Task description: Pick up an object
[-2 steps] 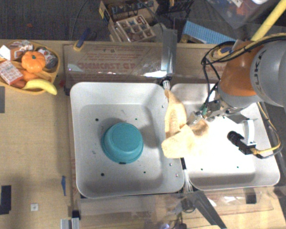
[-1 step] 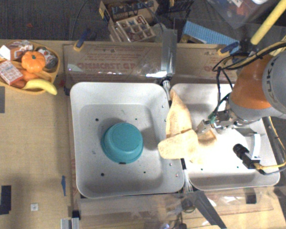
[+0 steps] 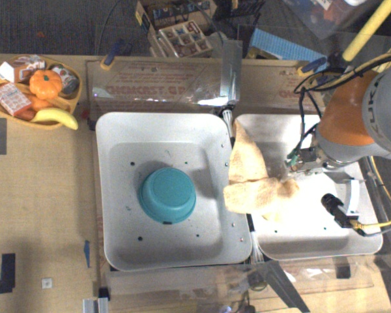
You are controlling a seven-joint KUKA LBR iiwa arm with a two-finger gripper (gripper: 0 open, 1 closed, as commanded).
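Down in the right bin (image 3: 303, 233), the fingers (image 3: 293, 169) sit low over the white floor. Whether they are apart or together cannot be told from this slanted view. Just beside them, toward the view's left, lies a crumpled tan cloth (image 3: 251, 191). Its nearest edge reaches the fingers' tips, though contact is unclear. From there the cloth drapes across the shared rims toward the left bin (image 3: 117, 142). Well apart from the fingers, farther left, a teal bowl (image 3: 168, 195) rests in the middle of that bin, seemingly upside down. Far beyond it, on the counter (image 3: 39, 207), a basket (image 3: 0, 103) holds an orange pumpkin (image 3: 45, 83) and a banana (image 3: 55, 117).
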